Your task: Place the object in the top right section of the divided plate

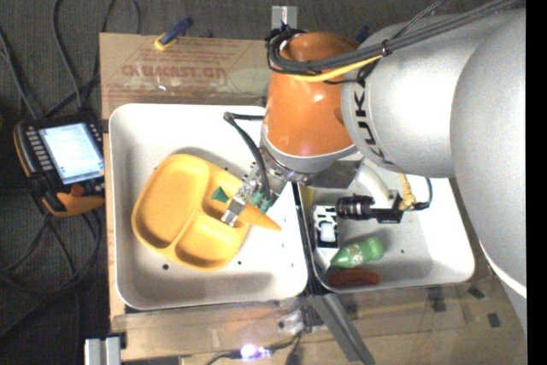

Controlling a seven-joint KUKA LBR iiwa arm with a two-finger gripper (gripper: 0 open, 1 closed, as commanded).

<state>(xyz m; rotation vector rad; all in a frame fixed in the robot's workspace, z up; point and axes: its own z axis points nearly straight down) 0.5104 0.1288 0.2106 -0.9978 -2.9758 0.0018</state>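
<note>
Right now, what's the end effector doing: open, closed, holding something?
End effector: closed on the toy carrot, at the right edge of the yellow divided plate in the left bin.

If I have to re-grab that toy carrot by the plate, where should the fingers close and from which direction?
Grip the carrot across its thicker middle, near the green top, coming straight down. It lies flat over the right rim of the yellow divided plate, tapering toward the right, so the narrow tip would likely slip. The gripper hangs right over it.
</note>
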